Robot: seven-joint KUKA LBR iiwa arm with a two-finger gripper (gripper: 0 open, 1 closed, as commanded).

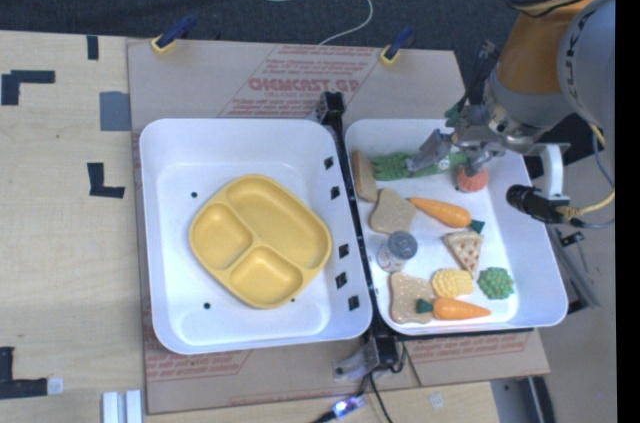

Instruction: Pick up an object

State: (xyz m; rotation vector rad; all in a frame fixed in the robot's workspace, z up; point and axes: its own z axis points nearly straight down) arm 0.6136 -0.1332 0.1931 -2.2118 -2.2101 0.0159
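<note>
At the left of the frame a white bin holds a yellow divided tray. The right bin carries toy food: bread slices, a carrot, a metal can, corn, broccoli. At upper right the gripper hangs low over a green vegetable and an orange-red piece; whether the jaws are apart or closed cannot be told.

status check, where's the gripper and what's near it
Gripper low over right bin, far end. Green toy and orange piece beside it. Nothing seen held.
</note>
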